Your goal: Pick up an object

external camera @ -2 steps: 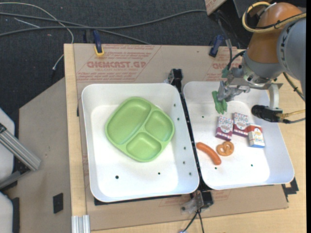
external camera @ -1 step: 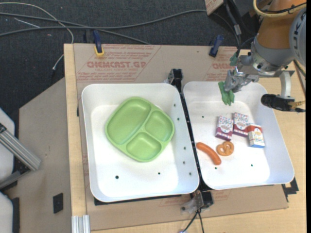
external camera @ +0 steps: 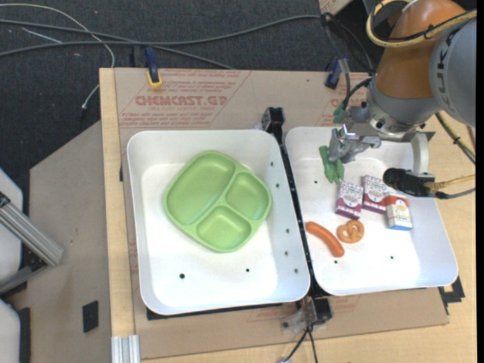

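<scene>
Near edge of my right bin (external camera: pixel 423 274): sausage (external camera: pixel 325 239), pretzel (external camera: pixel 350 231), small cartons (external camera: pixel 361 196). Farther back the tool (external camera: pixel 338 151) sits low over the green piece (external camera: pixel 330 165), looks like touching it. Grasp step, I judge; next needs a close and lift. Can't tell its opening or any hold.

My bench top is a brown cardboard sheet (external camera: pixel 193 97) with red lettering along its far side. Two shallow white bins rest directly on it. The left bin (external camera: pixel 151 278) lies nearer the lettering's end of the sheet; the right bin (external camera: pixel 423 267) sits just beside it, their inner rims touching. A blue-and-yellow clamp (external camera: pixel 153 68) grips the sheet's far edge, beyond the left bin.
</scene>
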`<move>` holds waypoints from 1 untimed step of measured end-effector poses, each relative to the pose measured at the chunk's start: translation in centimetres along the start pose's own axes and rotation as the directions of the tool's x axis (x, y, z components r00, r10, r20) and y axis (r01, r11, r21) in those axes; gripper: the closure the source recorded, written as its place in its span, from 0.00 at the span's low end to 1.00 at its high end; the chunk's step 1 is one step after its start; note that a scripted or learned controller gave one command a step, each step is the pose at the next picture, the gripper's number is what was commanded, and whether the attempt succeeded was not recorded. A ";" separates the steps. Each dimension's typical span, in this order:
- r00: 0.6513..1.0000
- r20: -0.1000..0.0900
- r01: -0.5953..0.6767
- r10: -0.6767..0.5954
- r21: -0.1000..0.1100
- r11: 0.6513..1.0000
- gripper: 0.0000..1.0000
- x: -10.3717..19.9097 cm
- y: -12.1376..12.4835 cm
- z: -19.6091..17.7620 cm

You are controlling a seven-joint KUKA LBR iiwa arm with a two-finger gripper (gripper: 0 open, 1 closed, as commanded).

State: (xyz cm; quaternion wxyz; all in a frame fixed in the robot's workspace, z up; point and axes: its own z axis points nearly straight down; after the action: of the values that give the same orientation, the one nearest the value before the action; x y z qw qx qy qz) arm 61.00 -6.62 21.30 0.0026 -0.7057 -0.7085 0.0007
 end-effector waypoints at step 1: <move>1.000 0.000 0.002 -0.002 0.000 1.000 1.00 5.5 -3.2 -0.4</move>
State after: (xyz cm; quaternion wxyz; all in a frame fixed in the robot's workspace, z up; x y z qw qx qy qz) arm 57.78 -1.14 21.70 0.0028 -0.7052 -0.7090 0.0005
